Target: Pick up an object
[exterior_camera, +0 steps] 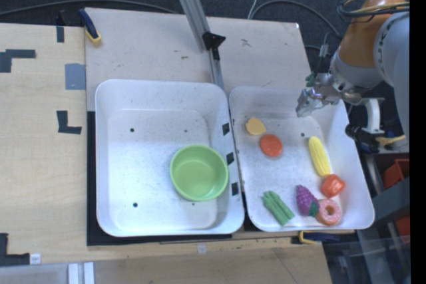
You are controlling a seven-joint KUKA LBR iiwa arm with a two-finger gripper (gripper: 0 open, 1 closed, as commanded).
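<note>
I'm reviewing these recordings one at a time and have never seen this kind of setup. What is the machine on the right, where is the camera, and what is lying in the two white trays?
The single camera is fixed above the bench and looks down at a slant. The grey machine with the orange band is a robot arm reaching in from the right; its job is to pick up an object. At its tip is a pincer, poised over the far edge of the right bin; nothing shows between its tips.

Two shallow white bins sit side by side. The left bin holds a green bowl. The right bin holds small toy foods: a yellow piece, an orange-red round piece, a corn cob, a red-orange piece, a purple grape bunch, a green vegetable and a pink doughnut.
</note>
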